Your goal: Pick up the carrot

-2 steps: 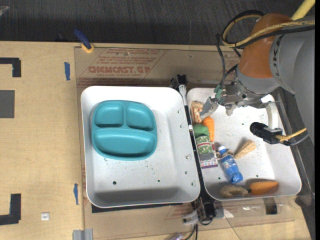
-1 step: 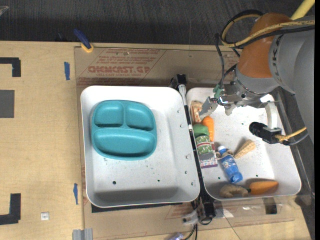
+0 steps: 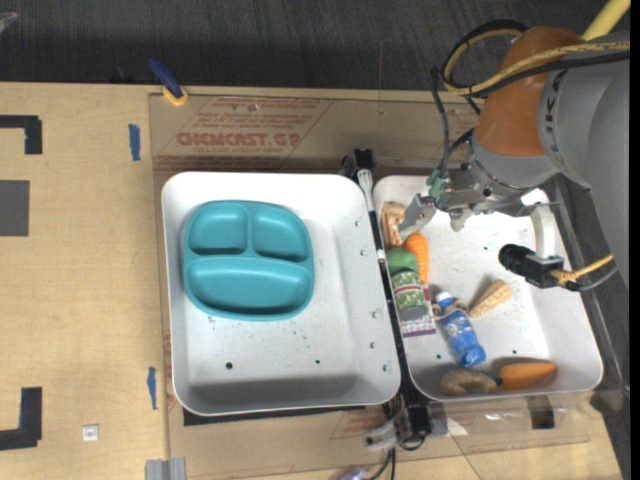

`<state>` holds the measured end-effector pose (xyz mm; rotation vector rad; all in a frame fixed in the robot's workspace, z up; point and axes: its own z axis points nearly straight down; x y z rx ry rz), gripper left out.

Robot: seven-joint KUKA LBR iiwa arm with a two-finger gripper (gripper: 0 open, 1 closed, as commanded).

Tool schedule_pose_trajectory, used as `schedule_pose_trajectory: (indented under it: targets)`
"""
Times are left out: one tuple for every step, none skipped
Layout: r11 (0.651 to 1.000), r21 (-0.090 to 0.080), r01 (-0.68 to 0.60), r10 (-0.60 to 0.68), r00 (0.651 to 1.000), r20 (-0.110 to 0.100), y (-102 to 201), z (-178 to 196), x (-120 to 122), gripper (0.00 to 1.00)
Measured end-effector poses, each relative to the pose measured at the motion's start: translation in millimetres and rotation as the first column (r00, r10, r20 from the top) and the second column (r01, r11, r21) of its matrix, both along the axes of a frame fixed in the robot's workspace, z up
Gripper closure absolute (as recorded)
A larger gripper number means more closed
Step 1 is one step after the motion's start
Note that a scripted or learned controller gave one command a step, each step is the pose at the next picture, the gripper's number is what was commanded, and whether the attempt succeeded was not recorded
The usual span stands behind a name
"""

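1. Nearest the camera, at the right bin's (image 3: 575, 368) front edge: a brownish round item (image 3: 462, 382) touching an orange oblong piece (image 3: 527, 373). Neither reads as the carrot, though the orange one could be mistaken for it
2. Carrot (image 3: 418, 255): small, orange, tapered, lying close to the divider between bins, in the rear-left part of the right bin. Crowded spot: a green item (image 3: 401, 264) touches it on the left, a pale food piece (image 3: 393, 218) sits just behind, a purple-edged packet (image 3: 413, 303) just in front
3. Gripper (image 3: 428, 204): above and slightly behind the carrot, apart from it, nothing held. Whether the pincer is spread or closed cannot be told from this angle
4. Step in hand, by my reading: approach and line-up, grasp not yet made
5. To do it well: shift toward the front of the bin until centred over the carrot's thicker middle, set the pincer across its short axis, then descend straight
6. Risks: catching the green item, or pinching the tapered tip so it slips out
7. Blue bottle (image 3: 460, 334) and cone-like piece (image 3: 491, 296) lie well clear. Left bin (image 3: 200, 368) holds a teal divided plate (image 3: 247, 258), irrelevant to this step
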<state>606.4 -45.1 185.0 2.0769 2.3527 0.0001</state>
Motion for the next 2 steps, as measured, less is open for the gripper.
schedule_pose_trajectory:
  targets:
    - [0.991,0.002,0.137,-0.137,0.991,-0.008,15,-1,-31,0.00]
    - [0.937,-0.001,0.349,-0.349,0.937,-0.008,-57,-94,-27,0.00]
